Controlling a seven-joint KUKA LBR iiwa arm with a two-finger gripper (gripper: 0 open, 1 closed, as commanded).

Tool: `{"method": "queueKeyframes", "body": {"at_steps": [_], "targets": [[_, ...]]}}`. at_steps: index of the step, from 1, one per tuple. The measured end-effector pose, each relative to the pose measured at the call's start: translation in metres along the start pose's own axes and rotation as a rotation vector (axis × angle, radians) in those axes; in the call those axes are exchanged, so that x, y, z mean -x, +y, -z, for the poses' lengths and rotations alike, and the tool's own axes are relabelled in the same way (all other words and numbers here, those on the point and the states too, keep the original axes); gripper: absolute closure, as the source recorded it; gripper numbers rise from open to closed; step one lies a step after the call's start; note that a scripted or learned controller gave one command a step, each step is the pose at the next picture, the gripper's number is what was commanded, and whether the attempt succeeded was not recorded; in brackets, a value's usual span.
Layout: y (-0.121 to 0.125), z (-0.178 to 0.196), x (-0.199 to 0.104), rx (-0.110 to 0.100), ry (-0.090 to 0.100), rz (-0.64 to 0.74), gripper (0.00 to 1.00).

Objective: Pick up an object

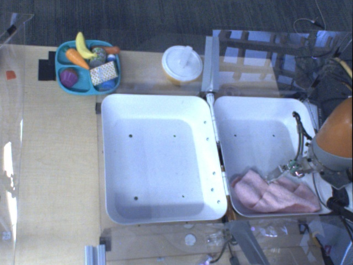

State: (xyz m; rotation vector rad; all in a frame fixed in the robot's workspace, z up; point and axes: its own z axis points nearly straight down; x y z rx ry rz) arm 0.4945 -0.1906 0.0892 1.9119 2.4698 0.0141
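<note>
A crumpled pink cloth (273,193) lies along the front wall of the right bin (253,120). My gripper (278,173) hangs low at the right side of that bin, its metal tip just above the cloth's upper edge. The orange band of the arm (335,134) rises behind it at the view's right edge. I cannot make out how the gripper stands, and nothing shows as lifted from the bin floor.
The left bin (157,115) sits beside the right one, divided by a hinged rim. Behind the bins stand a white lidded cup (182,64) and a blue tray of toy food (88,67). A clear frame (276,54) stands at the back right.
</note>
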Motion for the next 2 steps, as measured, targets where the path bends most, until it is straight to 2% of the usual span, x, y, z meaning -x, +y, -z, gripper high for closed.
{"method": "queueKeyframes", "body": {"at_steps": [1,2], "targets": [[0.031,0.001,-0.083,0.002,0.002,-0.018,0.0],[0.066,0.0,-0.083,-0.003,0.001,-0.075,0.0]]}}
